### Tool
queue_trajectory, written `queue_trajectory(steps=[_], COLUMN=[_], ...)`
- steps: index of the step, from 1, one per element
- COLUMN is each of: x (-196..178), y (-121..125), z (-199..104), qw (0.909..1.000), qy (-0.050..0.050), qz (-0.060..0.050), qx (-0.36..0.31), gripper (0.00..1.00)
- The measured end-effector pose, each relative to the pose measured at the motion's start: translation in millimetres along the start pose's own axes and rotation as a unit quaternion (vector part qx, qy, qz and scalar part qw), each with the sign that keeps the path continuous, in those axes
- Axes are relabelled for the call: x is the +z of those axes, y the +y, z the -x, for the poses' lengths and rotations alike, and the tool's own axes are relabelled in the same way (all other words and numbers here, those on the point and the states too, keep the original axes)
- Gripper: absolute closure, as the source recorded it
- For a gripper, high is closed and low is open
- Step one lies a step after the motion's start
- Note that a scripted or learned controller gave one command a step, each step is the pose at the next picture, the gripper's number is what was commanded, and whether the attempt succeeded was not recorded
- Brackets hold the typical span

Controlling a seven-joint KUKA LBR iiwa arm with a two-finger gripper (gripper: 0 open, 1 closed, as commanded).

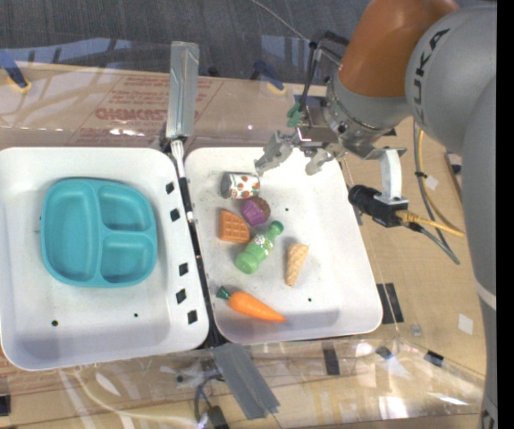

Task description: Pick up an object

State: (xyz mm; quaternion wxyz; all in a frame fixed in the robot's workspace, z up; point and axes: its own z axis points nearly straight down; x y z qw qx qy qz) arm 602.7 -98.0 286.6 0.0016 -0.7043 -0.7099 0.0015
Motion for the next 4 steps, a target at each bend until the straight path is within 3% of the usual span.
queue_trajectory(steps=[1, 2, 3, 4], x=[174, 197, 185, 58], y=[-70, 33, 34, 56], z=[33, 46, 46, 61], qw=[0.9992, 1.0, 1.0, 0.9994], qy=[0.002, 0.0, 0.0, -0.001], qz=[-0.005, -0.001, 0.0, 0.008], qx=[-0.04, 0.006, 0.004, 0.033], gripper=[0.0, 0.0, 1.0, 1.0])
